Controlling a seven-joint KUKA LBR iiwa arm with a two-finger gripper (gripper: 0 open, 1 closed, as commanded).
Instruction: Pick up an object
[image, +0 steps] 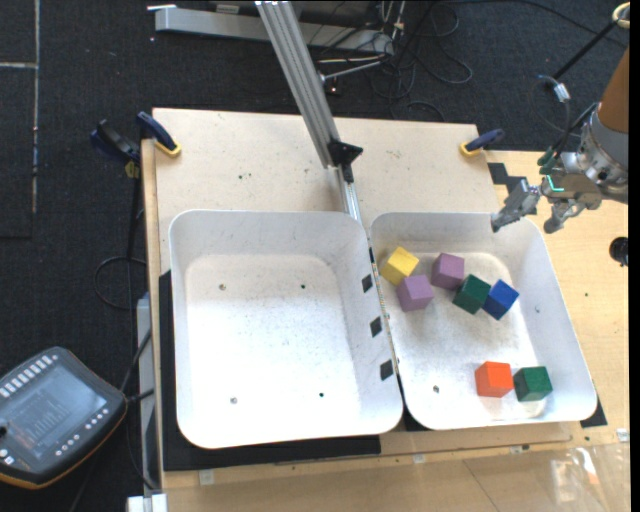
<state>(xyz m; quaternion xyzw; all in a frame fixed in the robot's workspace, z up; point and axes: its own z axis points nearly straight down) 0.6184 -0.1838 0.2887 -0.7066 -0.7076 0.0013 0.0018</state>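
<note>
The hand (530, 212), fingers spread and holding nothing, hangs above the right bin's (560, 300) far right rim, with the nearest blocks, purple (448, 269) and blue (501, 298), below-left of it.

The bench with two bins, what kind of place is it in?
Probably a robotics lab. A board is clamped down and bears two white bins, one holding coloured blocks. A teach pendant lies on the dark floor, cables trail behind, and the arm's pincer hangs over the right bin's corner.

Yellow cube (400, 264), orange cube (493, 379), blue cube (502, 298), white bins (200, 240).
</note>
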